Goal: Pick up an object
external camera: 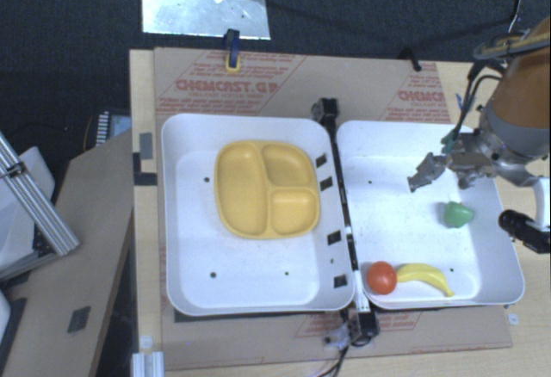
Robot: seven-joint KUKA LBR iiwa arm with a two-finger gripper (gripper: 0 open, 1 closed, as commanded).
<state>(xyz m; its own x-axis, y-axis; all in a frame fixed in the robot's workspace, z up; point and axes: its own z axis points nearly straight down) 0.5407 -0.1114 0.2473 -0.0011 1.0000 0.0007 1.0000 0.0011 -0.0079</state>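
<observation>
Small green rounded object [458, 214], smooth, matte, lay in right-hand shallow white bin [379, 151], just below gripper [441, 169]. Gripper fingers spread apart, nothing between them. Red tomato-like ball [381, 278] touching curved yellow banana [426, 277] at near wall. Yellow three-compartment plastic tray [265, 189] in left-hand bin [189, 212].

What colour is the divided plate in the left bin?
Yellow; the divided plate shows best in the camera view.

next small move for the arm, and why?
Probably shift the pincer a little toward the camera and lower it over the green object. It hangs above the right bin, the green object lies just below it in the view, and the tomato and banana sit farther off.
</observation>
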